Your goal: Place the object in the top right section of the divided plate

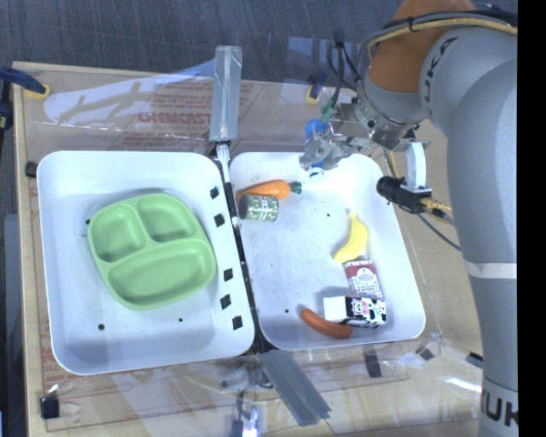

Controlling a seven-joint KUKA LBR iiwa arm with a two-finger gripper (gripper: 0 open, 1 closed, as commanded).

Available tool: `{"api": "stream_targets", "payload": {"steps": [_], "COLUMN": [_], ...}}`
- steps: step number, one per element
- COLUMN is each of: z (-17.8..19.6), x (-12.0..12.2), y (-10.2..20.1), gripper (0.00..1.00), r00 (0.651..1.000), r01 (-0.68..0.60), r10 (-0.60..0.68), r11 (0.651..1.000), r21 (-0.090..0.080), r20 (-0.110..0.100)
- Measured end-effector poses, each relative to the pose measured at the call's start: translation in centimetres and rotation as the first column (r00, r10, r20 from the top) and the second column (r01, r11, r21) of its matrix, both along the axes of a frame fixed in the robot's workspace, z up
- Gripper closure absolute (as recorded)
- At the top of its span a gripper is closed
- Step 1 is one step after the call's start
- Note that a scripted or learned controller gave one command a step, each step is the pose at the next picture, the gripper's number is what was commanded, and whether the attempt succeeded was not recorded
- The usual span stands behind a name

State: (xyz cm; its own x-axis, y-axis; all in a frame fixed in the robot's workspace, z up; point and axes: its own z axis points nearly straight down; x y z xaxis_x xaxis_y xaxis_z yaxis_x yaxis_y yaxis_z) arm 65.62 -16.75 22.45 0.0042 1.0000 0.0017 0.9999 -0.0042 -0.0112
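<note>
With the hand being poised at the right bin's twelve o'clock rim (whether wide or narrow cannot be told), the carrot, lying at ten o'clock there, is best being approached squarely before the green divided plate is being sought.

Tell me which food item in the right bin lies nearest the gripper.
The orange carrot with the green tip, at the bin's far left edge beside the small can. The banana and sausage lie farther from the gripper.
</note>
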Motion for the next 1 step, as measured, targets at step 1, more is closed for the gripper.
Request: {"api": "stream_targets", "payload": {"steps": [1], "z": [-5.21], "x": [-1.59], "y": [-2.38], "gripper": [1.00], "r00": [0.966], "r01": [-0.259], "r10": [0.259], "r11": [0.966], "r21": [0.002], "r20": [0.002]}}
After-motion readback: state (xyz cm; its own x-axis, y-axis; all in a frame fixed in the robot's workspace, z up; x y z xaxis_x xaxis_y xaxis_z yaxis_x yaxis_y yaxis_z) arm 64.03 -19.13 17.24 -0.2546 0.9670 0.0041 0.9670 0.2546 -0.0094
